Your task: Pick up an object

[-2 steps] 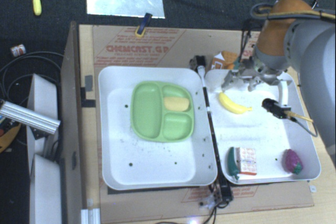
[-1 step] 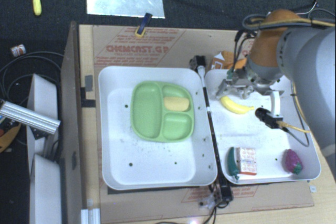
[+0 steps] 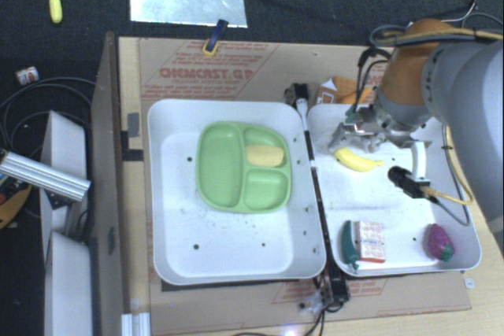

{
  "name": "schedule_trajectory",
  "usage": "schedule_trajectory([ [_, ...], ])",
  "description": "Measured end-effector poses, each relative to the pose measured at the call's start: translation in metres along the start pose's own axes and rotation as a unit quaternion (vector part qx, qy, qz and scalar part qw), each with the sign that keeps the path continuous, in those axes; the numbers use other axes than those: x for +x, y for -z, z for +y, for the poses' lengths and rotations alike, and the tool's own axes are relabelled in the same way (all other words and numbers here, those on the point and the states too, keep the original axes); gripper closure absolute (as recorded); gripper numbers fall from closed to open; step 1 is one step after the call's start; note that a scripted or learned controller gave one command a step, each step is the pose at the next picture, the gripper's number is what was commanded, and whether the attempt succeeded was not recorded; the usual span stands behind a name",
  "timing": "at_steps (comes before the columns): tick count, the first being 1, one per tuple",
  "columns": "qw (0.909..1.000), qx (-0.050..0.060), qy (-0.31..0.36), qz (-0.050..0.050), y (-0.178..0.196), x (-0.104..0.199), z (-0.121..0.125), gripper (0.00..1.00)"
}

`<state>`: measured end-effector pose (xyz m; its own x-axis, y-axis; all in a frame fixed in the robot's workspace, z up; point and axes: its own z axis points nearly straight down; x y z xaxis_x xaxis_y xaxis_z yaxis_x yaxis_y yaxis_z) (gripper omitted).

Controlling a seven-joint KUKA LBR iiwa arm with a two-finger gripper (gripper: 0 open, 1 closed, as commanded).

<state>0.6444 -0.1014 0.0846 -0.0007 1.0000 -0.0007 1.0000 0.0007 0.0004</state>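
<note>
the gripper [image 3: 358, 136] is being hung low over the right bin [image 3: 394, 204], just above the banana [image 3: 357, 161], likely for a grasp. whether the jaws are parted cannot be told. the green tray [image 3: 236, 168] is being kept in the left bin [image 3: 177, 240].

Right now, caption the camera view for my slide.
End effector poised above banana in right bin; green tray sits in left bin.
</note>
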Motion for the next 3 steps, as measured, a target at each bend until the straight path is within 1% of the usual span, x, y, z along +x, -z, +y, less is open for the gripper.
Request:
schedule_trajectory([
  [1,1.0,0.001,0.0,0.001,0.0,0.017,-0.022,0.0],
  [2,1.0,-0.003,-0.001,-0.001,0.016,-0.016,0.011,0.0],
  [3,1.0,0.0,0.002,0.0,0.0,0.0,-0.002,0.0],
])
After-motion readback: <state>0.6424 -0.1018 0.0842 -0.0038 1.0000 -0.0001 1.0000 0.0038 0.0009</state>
